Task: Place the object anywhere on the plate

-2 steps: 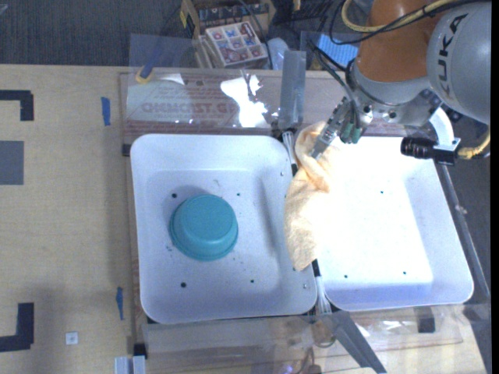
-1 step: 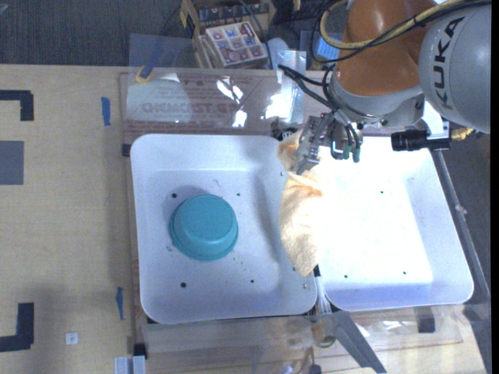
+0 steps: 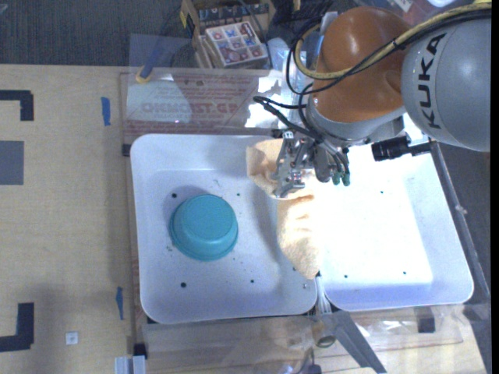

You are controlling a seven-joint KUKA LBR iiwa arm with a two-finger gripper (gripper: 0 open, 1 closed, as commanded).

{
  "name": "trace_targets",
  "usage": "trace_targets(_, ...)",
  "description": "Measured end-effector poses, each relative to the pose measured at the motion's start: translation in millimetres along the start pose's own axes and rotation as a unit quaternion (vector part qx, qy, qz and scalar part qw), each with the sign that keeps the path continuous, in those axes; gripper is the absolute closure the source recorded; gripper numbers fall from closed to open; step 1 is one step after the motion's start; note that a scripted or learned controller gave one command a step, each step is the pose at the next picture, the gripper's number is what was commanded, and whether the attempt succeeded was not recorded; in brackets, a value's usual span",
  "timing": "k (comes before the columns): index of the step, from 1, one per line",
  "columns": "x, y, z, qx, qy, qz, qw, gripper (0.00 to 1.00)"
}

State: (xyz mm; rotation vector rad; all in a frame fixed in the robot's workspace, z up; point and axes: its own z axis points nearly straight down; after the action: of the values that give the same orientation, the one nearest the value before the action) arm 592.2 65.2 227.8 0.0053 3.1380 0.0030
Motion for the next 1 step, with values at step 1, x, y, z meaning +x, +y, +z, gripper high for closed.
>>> trace_targets(1, 31.1, 48.5, 7.2, 0.000, 0.000, -0.004, 1.0000, 1.00)
